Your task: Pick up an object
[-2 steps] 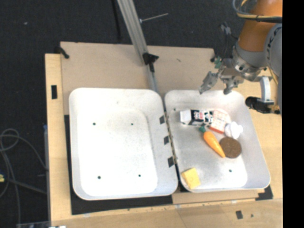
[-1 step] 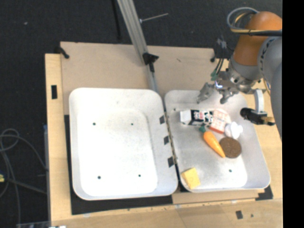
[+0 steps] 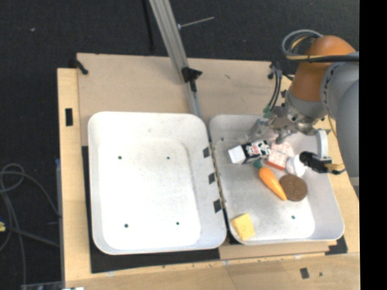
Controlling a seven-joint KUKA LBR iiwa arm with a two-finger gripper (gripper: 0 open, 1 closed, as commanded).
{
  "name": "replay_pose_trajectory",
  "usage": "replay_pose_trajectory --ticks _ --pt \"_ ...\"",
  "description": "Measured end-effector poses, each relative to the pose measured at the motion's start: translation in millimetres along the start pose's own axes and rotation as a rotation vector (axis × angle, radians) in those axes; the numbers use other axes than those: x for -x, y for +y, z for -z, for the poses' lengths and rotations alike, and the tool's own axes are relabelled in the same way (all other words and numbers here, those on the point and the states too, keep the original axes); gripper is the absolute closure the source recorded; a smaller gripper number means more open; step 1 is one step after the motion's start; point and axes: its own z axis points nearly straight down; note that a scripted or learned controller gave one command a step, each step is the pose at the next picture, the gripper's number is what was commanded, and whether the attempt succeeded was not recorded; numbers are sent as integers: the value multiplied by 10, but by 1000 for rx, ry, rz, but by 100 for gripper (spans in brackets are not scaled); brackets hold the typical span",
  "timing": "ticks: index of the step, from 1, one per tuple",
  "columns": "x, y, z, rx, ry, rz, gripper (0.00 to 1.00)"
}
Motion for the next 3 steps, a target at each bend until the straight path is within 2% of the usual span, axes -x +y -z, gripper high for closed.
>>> replay_pose_trajectory --ticks 1,2,3 --pt "7 25 158 9 0 -1 100" --pt "30 -26 621 10 2 -1 100" --pt "-34 45 1133 12 2 6 100"
